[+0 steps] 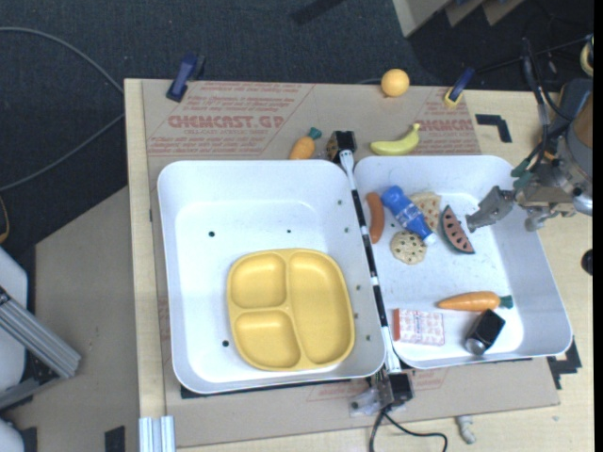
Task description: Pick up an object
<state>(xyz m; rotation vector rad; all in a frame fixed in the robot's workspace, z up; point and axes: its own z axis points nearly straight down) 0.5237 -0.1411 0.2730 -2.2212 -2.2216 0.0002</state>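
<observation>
watermelon slice toy (459,229) lies in the right white bin (528,252) near its far right edge, just beside the grey gripper (488,208); gripper's opening cannot be told.

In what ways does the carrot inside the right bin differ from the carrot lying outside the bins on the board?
The carrot in the right bin is longer and lies nearly level across the view, its green end toward the right. The carrot on the board looks shorter and stubbier, lies at a slant, and rests just behind the left bin. Both are orange toy carrots, and the end effector touches neither.
</observation>
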